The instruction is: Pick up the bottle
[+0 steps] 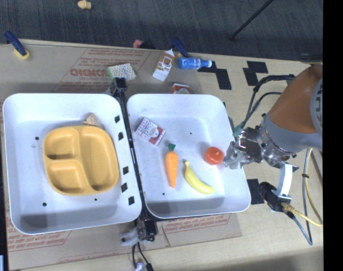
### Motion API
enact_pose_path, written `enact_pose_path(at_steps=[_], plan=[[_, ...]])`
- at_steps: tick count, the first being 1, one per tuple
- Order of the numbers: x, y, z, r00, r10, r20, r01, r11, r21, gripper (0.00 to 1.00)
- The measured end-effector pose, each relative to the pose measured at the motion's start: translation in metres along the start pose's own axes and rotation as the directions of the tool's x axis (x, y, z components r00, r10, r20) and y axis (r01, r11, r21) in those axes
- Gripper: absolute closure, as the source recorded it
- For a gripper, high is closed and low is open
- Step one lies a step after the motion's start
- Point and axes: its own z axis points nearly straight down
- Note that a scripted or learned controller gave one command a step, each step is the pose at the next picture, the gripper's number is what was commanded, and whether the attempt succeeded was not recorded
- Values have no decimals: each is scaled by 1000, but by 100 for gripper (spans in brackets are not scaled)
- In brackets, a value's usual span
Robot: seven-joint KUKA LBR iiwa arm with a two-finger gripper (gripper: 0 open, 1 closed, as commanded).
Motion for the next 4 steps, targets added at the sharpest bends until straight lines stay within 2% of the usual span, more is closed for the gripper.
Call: enact_pose_path(at_steps=[1,2,3,4], plan=[[3,-1,-8,992,122,1,-122,992,-4,100],[16,-5,-7,898,440,-1,-440,898,-4,100],[10,-4,29,721,693,0,-693,721,3,100],[-4,1,12,525,851,-1,-851,525,1,100]])
